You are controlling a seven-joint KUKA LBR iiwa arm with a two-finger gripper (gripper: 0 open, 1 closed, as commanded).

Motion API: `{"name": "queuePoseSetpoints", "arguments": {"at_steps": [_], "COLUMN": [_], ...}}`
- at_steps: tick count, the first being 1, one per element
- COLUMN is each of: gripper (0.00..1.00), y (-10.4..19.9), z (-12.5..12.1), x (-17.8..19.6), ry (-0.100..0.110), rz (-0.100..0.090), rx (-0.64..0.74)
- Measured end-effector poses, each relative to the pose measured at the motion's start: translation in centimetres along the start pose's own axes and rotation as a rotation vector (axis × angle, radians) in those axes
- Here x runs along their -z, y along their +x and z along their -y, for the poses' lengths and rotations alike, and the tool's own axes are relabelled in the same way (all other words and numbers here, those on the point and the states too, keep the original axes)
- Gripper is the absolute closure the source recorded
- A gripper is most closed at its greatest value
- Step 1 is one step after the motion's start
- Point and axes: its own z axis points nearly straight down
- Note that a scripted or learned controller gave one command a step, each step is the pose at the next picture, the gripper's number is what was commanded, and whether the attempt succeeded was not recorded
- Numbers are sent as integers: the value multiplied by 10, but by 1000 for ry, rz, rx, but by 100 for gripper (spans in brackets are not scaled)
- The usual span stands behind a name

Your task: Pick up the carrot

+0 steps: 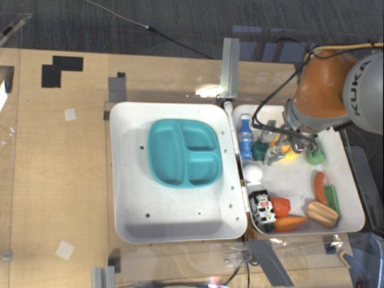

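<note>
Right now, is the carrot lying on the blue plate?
No, the carrot lies in the right bin near its front edge, while the blue plate sits in the left bin.

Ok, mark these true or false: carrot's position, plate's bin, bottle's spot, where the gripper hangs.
1. The carrot lies at the near edge of the right bin. True.
2. The teal plate sits in the right bin. False: it sits in the left bin.
3. The gripper hangs directly over the carrot. False: it is over the far part of the right bin, away from the carrot.
4. The blue bottle lies along the right bin's left wall. True.
</note>
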Motion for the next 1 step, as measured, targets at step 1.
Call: {"name": "queuePoseSetpoints", "arguments": {"at_steps": [1], "gripper": [100], "y": [-2], "z": [-2], "x": [150], "ry": [-2], "rz": [-5], "rx": [17]}}
